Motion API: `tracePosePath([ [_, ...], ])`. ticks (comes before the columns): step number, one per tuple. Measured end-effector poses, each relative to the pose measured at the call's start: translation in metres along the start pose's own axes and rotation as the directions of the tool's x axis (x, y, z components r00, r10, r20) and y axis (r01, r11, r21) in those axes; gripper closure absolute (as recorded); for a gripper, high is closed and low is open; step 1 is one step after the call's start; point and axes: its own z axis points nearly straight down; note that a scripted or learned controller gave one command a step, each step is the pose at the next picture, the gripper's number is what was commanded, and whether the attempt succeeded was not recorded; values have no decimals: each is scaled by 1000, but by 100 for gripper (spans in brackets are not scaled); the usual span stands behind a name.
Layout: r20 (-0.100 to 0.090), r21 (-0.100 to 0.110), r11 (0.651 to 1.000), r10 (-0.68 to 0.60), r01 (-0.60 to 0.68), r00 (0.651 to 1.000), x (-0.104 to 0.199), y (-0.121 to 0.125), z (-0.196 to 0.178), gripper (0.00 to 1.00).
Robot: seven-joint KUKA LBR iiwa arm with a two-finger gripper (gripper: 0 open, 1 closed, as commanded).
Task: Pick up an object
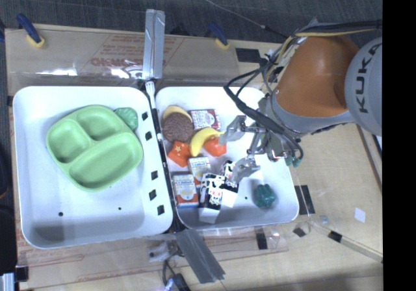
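The right bin (281, 213) holds a heap of toy food. There is a brown round burger (177, 126), a yellow banana (203, 138), an orange-red piece (217, 146) and a red box (205, 117). Nearer the front lie small juice cartons (186, 189), a cow-patterned carton (214, 195) and a teal lump (264, 196). My gripper (238, 148) hangs over the middle of this bin, just right of the banana and the orange-red piece. It is open, its fingers spread wide with nothing between them.
The left bin (32, 218) carries a green divided plate (95, 147) and a small green piece (128, 116) at its far right corner. A metal bar (154, 43) stands behind the wall between the bins. The arm's orange band (312, 75) overhangs the right bin's far right side.
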Motion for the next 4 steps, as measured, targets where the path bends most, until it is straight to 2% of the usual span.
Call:
tracePosePath([
  [1,4,-1,998,-70,70,998,-12,27,119,0],
  [2,1,1,1000,-6,6,1000,-28,32,133,0],
  [3,5,0,965,260,-260,965,-17,23,133,0],
  [4,6,-1,968,252,-252,968,-18,25,122,100],
])
